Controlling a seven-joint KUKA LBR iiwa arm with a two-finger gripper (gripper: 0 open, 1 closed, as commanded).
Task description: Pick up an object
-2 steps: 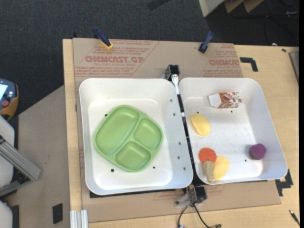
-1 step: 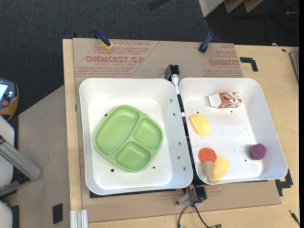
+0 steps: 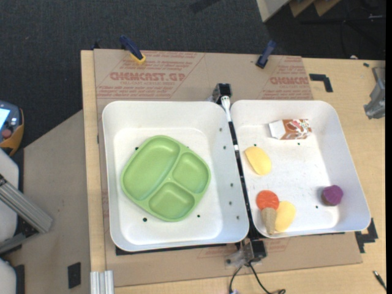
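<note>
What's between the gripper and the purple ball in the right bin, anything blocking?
Nothing visible. The gripper sits at the view's right edge, outside the right bin. The purple ball lies alone near that bin's right wall, apart from the other items, open from above.

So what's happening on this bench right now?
Nothing is being held yet. Part of the robot arm sits at the right edge, off the bins. The left bin holds a green divided plate. The right bin holds a yellow piece, a small packet, a purple ball and an orange-and-yellow cluster.
</note>
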